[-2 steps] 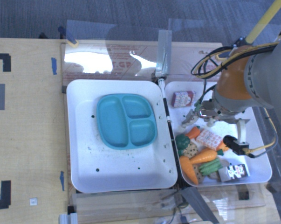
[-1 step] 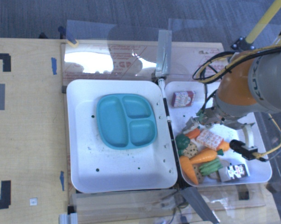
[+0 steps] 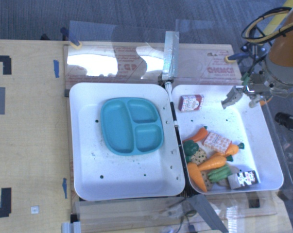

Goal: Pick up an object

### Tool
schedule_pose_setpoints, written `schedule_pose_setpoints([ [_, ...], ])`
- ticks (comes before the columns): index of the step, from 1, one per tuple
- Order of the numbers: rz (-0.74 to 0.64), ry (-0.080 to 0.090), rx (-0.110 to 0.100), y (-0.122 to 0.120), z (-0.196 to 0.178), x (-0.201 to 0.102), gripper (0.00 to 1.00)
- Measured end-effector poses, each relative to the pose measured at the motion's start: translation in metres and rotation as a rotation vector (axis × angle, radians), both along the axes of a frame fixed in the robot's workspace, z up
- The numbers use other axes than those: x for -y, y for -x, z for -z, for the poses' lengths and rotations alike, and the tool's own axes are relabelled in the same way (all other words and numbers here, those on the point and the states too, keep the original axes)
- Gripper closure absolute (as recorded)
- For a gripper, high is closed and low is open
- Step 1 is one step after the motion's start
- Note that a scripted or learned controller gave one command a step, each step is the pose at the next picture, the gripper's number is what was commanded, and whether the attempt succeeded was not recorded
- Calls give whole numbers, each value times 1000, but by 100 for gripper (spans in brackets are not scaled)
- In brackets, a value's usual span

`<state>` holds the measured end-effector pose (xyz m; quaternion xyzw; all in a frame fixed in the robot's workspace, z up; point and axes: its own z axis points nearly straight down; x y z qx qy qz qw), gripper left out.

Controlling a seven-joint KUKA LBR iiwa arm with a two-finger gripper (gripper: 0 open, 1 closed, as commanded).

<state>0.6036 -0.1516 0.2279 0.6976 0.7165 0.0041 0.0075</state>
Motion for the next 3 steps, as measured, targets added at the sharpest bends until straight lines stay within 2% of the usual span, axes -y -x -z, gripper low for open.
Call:
schedule_pose_setpoints([
  [1,147,-7,-28,1,129,-36,0],
  [2,104,-4,-11,27,141,-58,0],
  [3,104,-4,-10,27,141,-58,0],
])
